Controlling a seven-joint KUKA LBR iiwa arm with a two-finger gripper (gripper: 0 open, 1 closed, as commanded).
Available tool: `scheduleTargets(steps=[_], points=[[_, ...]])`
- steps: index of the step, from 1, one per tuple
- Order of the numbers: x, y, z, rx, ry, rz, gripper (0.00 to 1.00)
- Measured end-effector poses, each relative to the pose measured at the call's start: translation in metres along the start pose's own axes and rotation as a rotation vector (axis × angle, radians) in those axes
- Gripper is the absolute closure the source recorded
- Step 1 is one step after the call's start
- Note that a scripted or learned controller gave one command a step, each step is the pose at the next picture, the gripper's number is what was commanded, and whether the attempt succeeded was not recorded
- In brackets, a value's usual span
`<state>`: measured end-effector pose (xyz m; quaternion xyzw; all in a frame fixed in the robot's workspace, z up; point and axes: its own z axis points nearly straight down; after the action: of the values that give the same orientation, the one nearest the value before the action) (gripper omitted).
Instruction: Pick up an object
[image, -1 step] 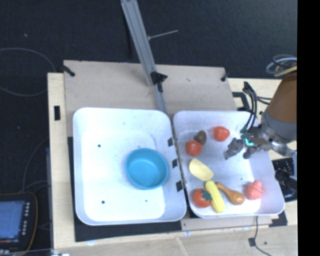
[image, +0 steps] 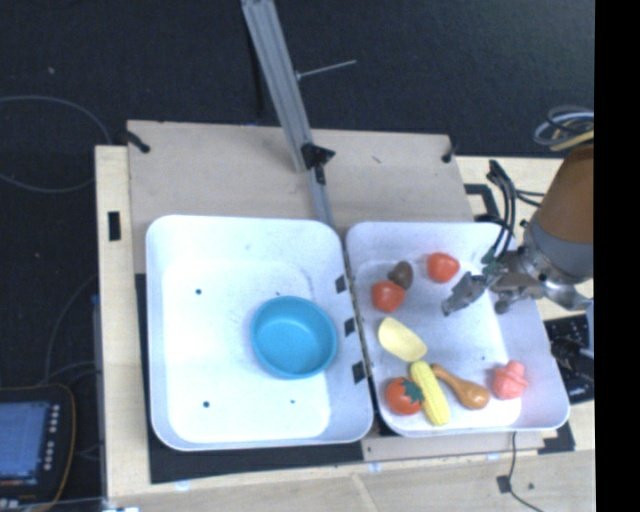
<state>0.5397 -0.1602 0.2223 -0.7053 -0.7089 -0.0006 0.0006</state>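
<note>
The right bin (image: 470, 240) holds several toy foods. A red piece (image: 443, 267), a brown piece (image: 401, 273) and another red piece (image: 388, 295) lie at its far left. A pale yellow piece (image: 402, 340), a yellow corn-like piece (image: 431, 392), a red tomato (image: 403, 396), an orange-brown drumstick (image: 463, 388) and a pink piece (image: 509, 380) lie toward the front. My gripper (image: 481, 300) hangs over the bin's right middle, open, with nothing between its fingers. It is right of the red piece and above bare bin floor.
The left bin (image: 200, 260) holds a blue bowl (image: 293, 336). A grey metal pole (image: 285, 90) rises behind the bins. Cables (image: 505, 195) trail beside the arm at the right. A small screen (image: 30, 440) sits at the lower left, off the bench.
</note>
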Motion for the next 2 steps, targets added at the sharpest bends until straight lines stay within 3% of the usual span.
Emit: scheduleTargets(steps=[2], points=[[0.001, -0.004, 0.108, 0.005, -0.003, 0.005, 0.0]])
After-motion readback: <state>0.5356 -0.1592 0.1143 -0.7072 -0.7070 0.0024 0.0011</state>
